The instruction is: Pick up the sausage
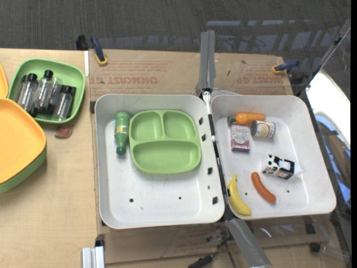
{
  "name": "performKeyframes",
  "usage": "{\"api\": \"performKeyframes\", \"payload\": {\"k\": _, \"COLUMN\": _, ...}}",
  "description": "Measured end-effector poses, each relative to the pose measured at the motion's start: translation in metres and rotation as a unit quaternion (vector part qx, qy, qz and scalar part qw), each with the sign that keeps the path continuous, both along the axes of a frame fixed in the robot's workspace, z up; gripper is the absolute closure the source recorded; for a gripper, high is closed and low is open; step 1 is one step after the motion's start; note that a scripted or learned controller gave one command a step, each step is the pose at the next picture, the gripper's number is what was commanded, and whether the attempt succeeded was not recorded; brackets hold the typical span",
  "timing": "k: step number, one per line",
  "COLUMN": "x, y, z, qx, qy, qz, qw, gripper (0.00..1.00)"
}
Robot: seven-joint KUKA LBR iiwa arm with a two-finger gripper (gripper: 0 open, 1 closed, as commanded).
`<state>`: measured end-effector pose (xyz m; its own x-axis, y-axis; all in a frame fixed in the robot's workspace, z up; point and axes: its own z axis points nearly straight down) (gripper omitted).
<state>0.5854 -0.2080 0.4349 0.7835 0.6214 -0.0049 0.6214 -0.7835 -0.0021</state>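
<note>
The sausage [263,187] is a short red-orange link lying at a slant on the floor of the right bin [312,149], near its front. A yellow banana [238,196] lies just to its left. A black-and-white carton [279,167] rests just behind it.
The right bin also holds a carrot [249,117], a small can [263,129] and a pink box [240,138]. The left bin [106,166] bears a green divided plate [164,141] and a green bottle [121,131]. Orange plates [19,147] and a green tray of bottles [47,91] sit at far left.
</note>
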Motion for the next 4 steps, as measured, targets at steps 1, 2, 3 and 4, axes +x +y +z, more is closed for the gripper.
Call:
{"api": "performKeyframes", "payload": {"k": 1, "x": 0.020, "y": -0.009, "z": 0.005, "qx": 0.0000, "qy": 0.000, "qz": -0.042, "qw": 0.9991, "gripper": 1.00}}
{"api": "performKeyframes", "payload": {"k": 2, "x": 0.051, "y": -0.013, "z": 0.004, "qx": 0.0000, "qy": 0.000, "qz": -0.067, "qw": 0.9978, "gripper": 1.00}}
{"api": "performKeyframes", "payload": {"k": 3, "x": 0.010, "y": -0.014, "z": 0.005, "qx": 0.0000, "qy": 0.001, "qz": -0.195, "qw": 0.9807, "gripper": 1.00}}
{"api": "performKeyframes", "payload": {"k": 4, "x": 0.038, "y": -0.013, "z": 0.004, "qx": -0.0005, "qy": 0.000, "qz": -0.230, "qw": 0.9732, "gripper": 1.00}}
